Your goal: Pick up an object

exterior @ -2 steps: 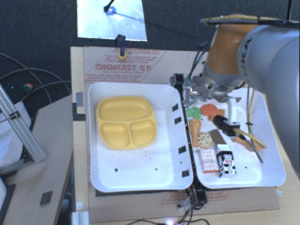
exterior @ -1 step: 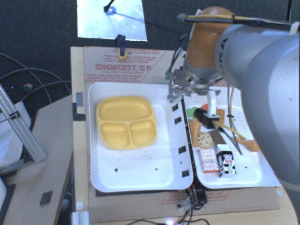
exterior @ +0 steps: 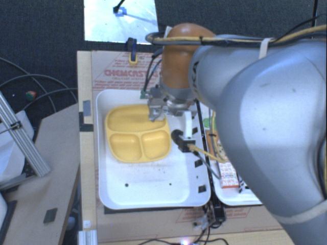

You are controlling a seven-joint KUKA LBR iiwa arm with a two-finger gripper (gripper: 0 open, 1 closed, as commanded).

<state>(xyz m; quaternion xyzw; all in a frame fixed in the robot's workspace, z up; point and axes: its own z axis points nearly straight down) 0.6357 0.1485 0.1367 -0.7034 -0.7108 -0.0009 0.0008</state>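
Pincer (exterior: 157, 112) poss. touching yellow tray (exterior: 137, 134) in left bin (exterior: 153, 193).

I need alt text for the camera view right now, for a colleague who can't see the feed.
The grey arm with its orange band reaches in from the right, its gripper low over the top right edge of a yellow divided plate in the left white bin. The plate has three compartments. The arm hides most of the right bin.
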